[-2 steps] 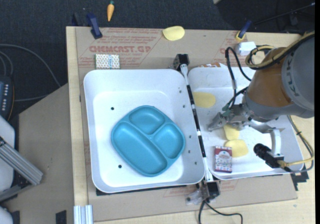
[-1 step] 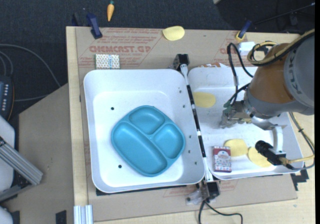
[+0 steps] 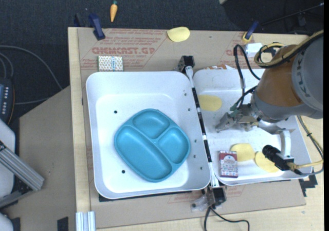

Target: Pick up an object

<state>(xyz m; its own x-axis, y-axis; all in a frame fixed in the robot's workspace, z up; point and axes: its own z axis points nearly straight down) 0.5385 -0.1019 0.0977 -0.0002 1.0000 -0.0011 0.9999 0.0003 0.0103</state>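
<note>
At the near edge of the counter (image 3: 133, 45), toward its right corner, the right bin (image 3: 221, 78) holds a small red-and-white box (image 3: 228, 163) lying flat against the bin's near wall. Just beside the box, to its right, sits a near yellow piece (image 3: 242, 152). A second yellow piece (image 3: 262, 162) lies close by further right, partly hidden by the robot.

The left bin (image 3: 97, 101) takes up the counter's left and middle. A blue divided plate (image 3: 151, 144) with three compartments lies flat in it, nearer the bin's front than its back.

Farther in, the gripper (image 3: 226, 122) hangs over the middle of the right bin, pointing toward the wall that the two bins share. Whether the jaws are spread or pressed together cannot be told, and nothing is seen between them. The arm (image 3: 277, 86) reaches in over the bin's right side. Just beyond the gripper, a far yellow piece (image 3: 209, 103) lies on the bin floor close to the shared wall.

Behind the bins, a patterned packet (image 3: 110, 63) rests on the counter near the left bin's far left corner. A yellow disc (image 3: 178, 34) lies at the counter's far edge, and a blue clamp (image 3: 96, 27) grips the far left corner. Past that edge, a toy carrot (image 3: 113, 11) lies on the dark floor.
</note>
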